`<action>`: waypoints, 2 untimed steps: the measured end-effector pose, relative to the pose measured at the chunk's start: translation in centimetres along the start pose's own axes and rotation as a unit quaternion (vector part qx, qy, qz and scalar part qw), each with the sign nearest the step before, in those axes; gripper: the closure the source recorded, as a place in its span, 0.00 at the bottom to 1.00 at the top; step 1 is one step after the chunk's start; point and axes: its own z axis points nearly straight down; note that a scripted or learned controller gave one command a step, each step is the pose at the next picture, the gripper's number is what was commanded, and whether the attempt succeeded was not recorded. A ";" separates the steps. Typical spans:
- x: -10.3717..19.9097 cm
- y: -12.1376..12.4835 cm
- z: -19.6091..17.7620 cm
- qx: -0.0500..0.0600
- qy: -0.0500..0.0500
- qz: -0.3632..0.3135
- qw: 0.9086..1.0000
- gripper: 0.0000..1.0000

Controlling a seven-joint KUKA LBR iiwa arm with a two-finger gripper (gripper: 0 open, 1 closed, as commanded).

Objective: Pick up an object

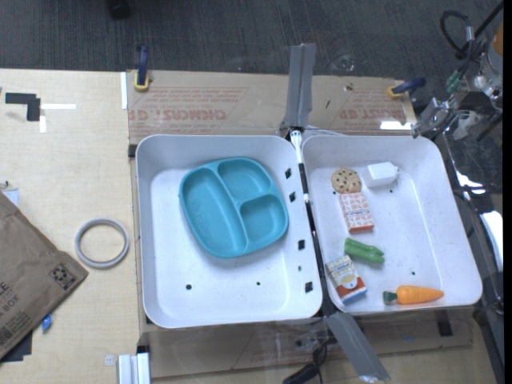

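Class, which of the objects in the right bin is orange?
The carrot, at the right bin's near right corner; the other items are white, green or printed.

Arm's gripper (439, 118) at upper right, raised, seemingly tilted leftward; detail blurred.

Dark carpet floor (224, 14) behind — pale wooden bench (64, 174) in front.

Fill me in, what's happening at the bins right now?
Pick attempt, nothing grabbed yet. The gripper sits at the upper right, outside the right bin. That bin holds a cookie, white block, red-and-white box, green piece, small carton and carrot. The left bin holds a blue divided plate.
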 end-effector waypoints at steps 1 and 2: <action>3.3 0.2 10.9 0.000 0.000 -0.052 0.999 0.00; 8.0 -0.3 16.3 -0.002 0.000 -0.060 0.998 0.00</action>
